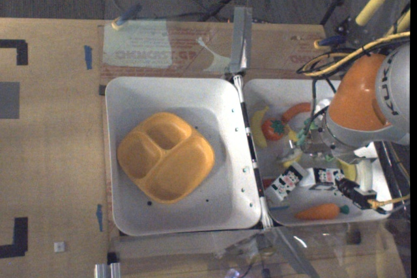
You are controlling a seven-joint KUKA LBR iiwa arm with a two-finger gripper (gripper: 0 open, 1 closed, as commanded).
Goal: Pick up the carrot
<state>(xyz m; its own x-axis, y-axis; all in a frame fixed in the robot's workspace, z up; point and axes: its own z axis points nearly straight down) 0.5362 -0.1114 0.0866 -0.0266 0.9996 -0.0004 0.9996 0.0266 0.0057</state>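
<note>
Reaching in from the right, the arm [365,104] hangs over the right bin [277,91]; its jaws' state is unclear. The carrot [317,211] lies near the front wall, beside a tomato [274,129] and cow toys [287,181].

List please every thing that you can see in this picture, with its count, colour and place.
White bins: 2, side by side; left bin, right bin.
Divided plate: 1, yellow-orange, middle of left bin.
Carrot: 1, orange, green tip, near front edge of right bin.
Tomato: 1, red-orange, green top, upper left of right bin.
Banana: 1, yellow, beside the tomato.
Black-and-white toys: about 2, middle of right bin.
Arm: 1, grey with orange band, over right bin.
</note>
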